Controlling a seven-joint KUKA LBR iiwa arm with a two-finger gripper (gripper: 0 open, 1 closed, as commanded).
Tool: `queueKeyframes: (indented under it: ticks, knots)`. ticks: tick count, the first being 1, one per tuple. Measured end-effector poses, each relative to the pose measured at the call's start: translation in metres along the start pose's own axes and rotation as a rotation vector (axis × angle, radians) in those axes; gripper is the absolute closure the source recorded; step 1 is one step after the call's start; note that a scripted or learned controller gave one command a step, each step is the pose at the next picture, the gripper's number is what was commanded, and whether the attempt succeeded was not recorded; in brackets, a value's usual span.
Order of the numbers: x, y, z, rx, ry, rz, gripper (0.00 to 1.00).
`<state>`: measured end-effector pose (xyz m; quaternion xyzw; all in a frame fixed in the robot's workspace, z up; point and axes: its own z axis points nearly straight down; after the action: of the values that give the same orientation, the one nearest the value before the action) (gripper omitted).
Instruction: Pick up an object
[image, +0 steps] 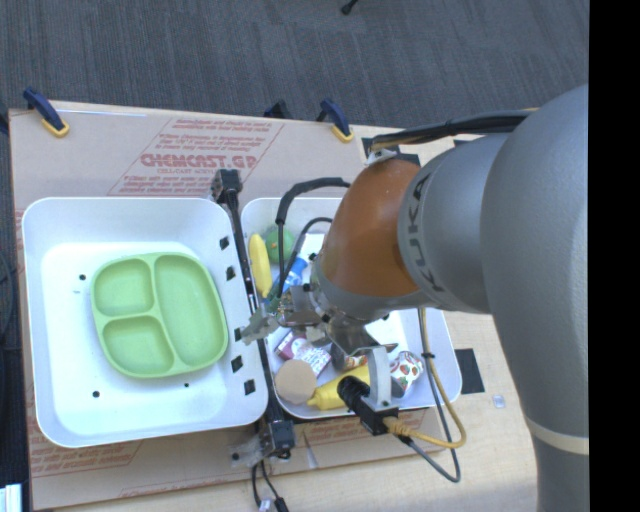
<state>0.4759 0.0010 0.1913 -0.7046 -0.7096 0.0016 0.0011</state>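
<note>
My arm, grey with an orange band (375, 235), reaches down into the right bin (448, 375) and covers most of it. The gripper (300, 325) hangs low over a heap of small objects near the bin's left wall. Around it lie a yellow banana-like piece (260, 262), a green item (281, 243), a blue item (297, 270), a purple and white packet (298, 349), a tan round disc (294, 381), a yellow piece (333, 393) and a white ball with red and green marks (405, 372). Nothing shows between the fingers from this angle.
The left bin (60, 400) holds a light green divided plate (158, 314). A black divider with clips (238, 290) runs between the bins. Cables (430, 440) trail off the front edge. Cardboard (200, 155) lies behind the bins, held by blue and yellow clamps (45, 112).
</note>
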Motion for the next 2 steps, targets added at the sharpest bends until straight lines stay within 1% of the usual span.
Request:
queueKeyframes:
  ticks: [2]
  knots:
    - [0.0,0.0,0.0,0.0,0.0,0.0,0.0]
